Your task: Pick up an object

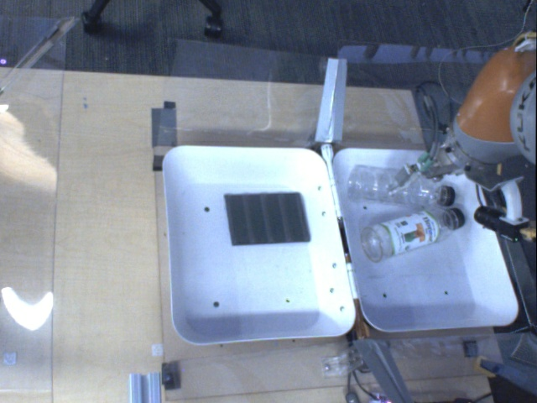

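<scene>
Two clear plastic bottles lie in the right bin (436, 305). A crumpled, unlabelled bottle (388, 185) lies near the back with its black cap pointing right. A bottle with a green and white label (409, 233) lies just in front of it, also with its dark cap to the right. My gripper (430, 166) hangs from the grey and orange arm (497, 107) at the bin's back right. It sits low, right at the cap end of the crumpled bottle. The wrist hides much of it.
In the left bin (193, 300) lies a flat dark ribbed rectangle (267, 218). A raised divider (331, 112) stands behind the seam between the bins. Cables run along the right bin's right edge (503, 221).
</scene>
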{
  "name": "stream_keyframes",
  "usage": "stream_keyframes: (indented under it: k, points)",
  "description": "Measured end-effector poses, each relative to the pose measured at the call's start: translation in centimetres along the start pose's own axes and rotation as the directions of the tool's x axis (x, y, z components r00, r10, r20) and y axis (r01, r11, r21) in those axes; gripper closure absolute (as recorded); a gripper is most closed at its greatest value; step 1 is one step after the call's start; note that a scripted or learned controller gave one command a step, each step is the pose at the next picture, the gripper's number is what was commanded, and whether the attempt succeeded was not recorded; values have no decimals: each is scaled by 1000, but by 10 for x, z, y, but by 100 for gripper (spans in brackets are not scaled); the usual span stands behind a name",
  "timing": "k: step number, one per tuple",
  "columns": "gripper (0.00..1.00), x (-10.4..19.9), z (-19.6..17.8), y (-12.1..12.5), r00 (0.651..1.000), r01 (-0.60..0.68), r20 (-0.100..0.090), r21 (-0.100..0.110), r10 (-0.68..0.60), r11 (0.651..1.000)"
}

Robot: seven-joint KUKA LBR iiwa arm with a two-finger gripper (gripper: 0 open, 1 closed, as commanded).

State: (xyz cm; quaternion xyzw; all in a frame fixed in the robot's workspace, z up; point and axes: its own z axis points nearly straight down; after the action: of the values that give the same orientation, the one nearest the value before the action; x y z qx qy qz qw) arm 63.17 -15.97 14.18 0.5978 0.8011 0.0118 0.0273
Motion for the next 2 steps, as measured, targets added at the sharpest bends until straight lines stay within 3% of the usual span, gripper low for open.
stream_keyframes:
  k: [1,2]
  points:
    - [0,-1,23,-35,977,211,-34,37,-210,977]
    - [0,0,42,26,963,268,-60,97,-263,958]
